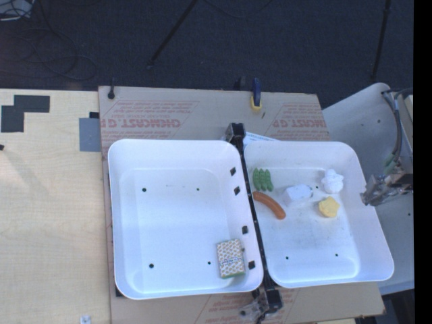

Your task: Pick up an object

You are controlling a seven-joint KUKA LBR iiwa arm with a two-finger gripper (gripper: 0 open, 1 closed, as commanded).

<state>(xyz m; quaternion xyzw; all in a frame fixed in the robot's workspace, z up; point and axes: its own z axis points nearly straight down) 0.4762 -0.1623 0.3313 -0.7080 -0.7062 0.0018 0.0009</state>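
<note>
- An orange sausage-shaped toy (pixel 269 205) lies at a slant in the right bin (pixel 368 262), just right of the divider (pixel 247 201) where the two bins meet. I take this divider as my landmark.
- Just above the sausage, also close to the divider's right side, sits a small cluster of green pods (pixel 262 179).
- Further right of the divider, past the sausage, is a pale white block (pixel 298 194), apart from the sausage.
- Beyond that, well right of the divider, a white crumpled lump (pixel 332 180) sits above a yellow lump (pixel 329 208); the two are near each other but not touching.
- Left of the divider, in the left bin (pixel 128 181), a small patterned box (pixel 231 258) lies flat near the bin's lower right corner, just beside the divider's lower end.
- My hand (pixel 378 191) is far right of the divider, outside the right bin's rim, above the grey plate beside the bins. It appears small and blurred, so I cannot tell how far open it is, and I see nothing in it.
- Both bins rest on a sheet of brown cardboard (pixel 169 117) with printed lettering, which lies on the pale wooden desk (pixel 47 235).
- A blue and yellow clamp (pixel 256 94) grips the cardboard's top edge, above the divider's upper end.
</note>
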